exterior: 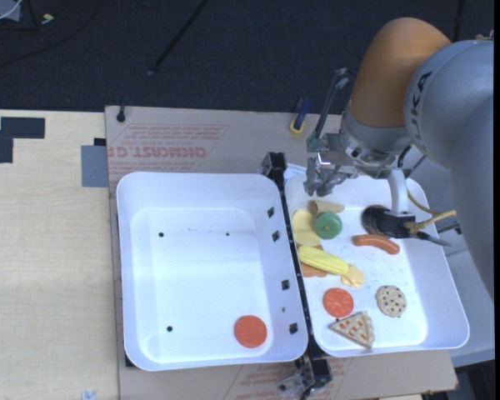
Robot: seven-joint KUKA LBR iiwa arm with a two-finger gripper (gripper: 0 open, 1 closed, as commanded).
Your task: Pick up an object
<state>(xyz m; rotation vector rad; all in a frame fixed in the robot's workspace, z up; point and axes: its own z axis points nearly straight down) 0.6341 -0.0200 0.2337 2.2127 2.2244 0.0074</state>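
Gripper (321,176): seen over the full bin's (429,277) far edge; whether open or closed could not be told.
Green ball (327,224): found in that bin, just camera-side of the gripper.
Axis: none; round.

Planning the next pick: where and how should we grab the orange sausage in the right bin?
Probably best to grip the sausage at its middle, coming straight down from above and closing across its narrow width. It lies flat and long, roughly left-right, touching no other item. The cookie sits well apart from it.
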